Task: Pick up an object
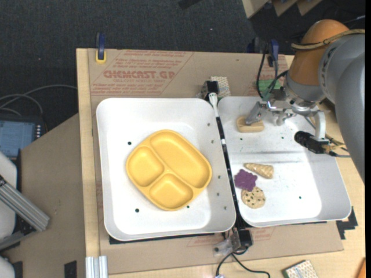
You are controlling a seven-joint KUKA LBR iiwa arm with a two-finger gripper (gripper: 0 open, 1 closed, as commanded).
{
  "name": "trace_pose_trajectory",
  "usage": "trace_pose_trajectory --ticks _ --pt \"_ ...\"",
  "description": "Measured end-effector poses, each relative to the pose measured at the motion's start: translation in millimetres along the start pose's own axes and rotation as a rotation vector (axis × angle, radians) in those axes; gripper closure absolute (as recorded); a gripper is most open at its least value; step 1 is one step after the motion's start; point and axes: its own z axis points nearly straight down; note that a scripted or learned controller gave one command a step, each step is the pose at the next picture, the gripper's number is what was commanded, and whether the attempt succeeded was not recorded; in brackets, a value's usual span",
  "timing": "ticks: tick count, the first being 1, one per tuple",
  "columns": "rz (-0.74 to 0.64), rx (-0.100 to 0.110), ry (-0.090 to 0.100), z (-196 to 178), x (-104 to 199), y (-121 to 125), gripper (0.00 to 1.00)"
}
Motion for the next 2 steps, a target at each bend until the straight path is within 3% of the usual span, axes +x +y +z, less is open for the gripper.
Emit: trace_pose_trajectory --ticks 1,2 --pt "0.011 -0.013 -0.005 -69 -68 -4 0.00" --pt "0.009 0.008 0.006 5 -43 -113 0.00"
